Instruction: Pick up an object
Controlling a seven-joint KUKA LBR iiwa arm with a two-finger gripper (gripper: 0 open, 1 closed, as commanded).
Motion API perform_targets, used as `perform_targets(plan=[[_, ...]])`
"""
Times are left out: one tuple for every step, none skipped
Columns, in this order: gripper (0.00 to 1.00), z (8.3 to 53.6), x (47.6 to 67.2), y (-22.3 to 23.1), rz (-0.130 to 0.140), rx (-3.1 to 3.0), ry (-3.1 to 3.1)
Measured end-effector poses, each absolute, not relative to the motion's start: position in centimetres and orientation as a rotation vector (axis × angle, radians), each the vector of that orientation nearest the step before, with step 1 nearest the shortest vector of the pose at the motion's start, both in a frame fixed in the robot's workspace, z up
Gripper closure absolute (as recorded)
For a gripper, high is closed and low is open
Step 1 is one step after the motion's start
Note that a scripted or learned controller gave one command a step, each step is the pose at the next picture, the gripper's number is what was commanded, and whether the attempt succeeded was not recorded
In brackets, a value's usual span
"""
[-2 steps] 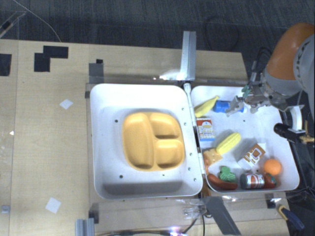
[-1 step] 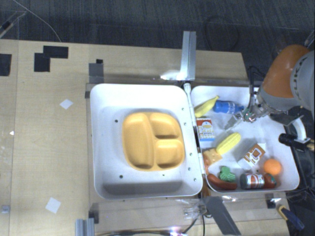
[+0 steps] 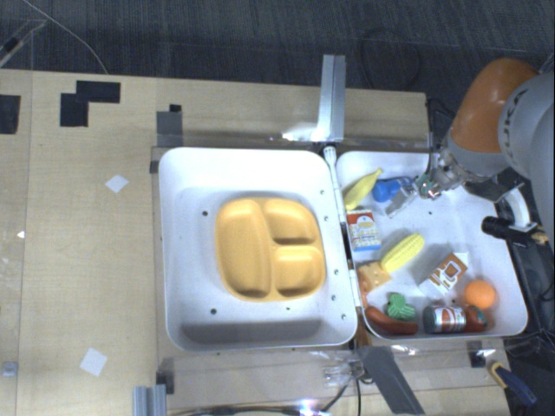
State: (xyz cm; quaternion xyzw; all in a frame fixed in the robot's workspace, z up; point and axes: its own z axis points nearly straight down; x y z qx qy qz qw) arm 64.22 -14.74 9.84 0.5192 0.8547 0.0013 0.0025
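Starting at the left, the left bin (image 3: 173, 258) carries a yellow divided tray (image 3: 267, 248) and nothing that is easy to grasp. The right bin (image 3: 512, 271) has all the small things: a banana (image 3: 362, 188) at the top left corner, a blue object (image 3: 391, 189) just beside it, a small carton (image 3: 364, 231) against the left wall, a corn cob (image 3: 402, 251) near the middle, a small box (image 3: 446, 272), an orange (image 3: 479, 295), a dark bottle (image 3: 449, 320) lying on its side, a green piece (image 3: 400, 305) and a sausage (image 3: 390, 321) along the front wall.

The claw (image 3: 425, 185) hangs low at the upper part of the right bin, near the blue object and to its right. It is small and partly blurred here, so I cannot tell how it stands, and nothing can be seen inside it.

For a good pick, I would judge the blue object the nearest target, but it lies close to the banana, so the claw should come down straight over its middle. The corn cob stands more free and may be safer.
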Motion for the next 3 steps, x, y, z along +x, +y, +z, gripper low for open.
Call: perform_targets(plan=[[0.00, 8.8, 66.0, -13.3, -0.041, 1.835, 2.583], [0.00, 8.9, 65.6, -12.1, -0.067, 1.472, 2.812], [0.00, 8.8, 66.0, -11.2, -0.046, 1.793, 2.611]])
